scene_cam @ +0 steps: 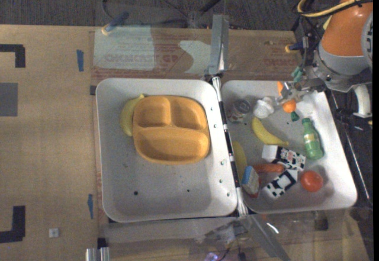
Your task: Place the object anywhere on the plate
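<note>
An orange plate [171, 128] with three compartments lies in the left bin [112, 189], toward its back; nothing rests on it. The right bin [340, 165] holds the loose objects: a yellow banana [265, 133], a green bottle [311, 138], a red-orange ball [311, 180], two cow-patterned cartons [283, 174], a white piece [263, 108] and a small orange item [289, 106]. The arm's orange and grey wrist [346, 38] hangs over the right bin's back right corner. My gripper [294, 88] sits low there, just above the small orange item and right of the white piece.
A second banana [126, 116] pokes out from under the plate's left edge. A grey can [240, 107] and a yellowish item [239, 156] lie by the divider between the bins. A red item [269, 167] and a blue-edged box [250, 180] crowd the right bin's front.
</note>
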Action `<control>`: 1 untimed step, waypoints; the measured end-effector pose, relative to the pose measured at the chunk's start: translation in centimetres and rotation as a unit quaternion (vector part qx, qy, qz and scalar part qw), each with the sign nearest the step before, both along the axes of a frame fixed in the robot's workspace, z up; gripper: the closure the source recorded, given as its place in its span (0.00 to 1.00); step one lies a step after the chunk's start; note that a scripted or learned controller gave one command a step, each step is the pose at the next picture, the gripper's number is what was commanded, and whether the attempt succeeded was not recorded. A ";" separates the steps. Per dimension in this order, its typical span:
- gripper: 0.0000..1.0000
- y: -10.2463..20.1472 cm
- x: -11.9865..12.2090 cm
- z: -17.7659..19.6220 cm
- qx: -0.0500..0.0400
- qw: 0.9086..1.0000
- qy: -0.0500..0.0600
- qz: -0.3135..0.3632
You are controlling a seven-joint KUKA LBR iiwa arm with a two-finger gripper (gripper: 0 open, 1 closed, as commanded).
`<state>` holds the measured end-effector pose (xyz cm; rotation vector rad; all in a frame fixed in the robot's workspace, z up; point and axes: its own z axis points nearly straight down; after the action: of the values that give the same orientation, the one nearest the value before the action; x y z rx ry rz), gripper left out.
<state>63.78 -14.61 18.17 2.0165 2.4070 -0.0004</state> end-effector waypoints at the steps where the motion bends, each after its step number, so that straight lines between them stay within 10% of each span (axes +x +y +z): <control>1: 1.00 2.2 -1.5 5.6 -0.001 0.989 -0.003 0.151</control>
<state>62.29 -12.43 23.73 1.6272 2.6792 0.0036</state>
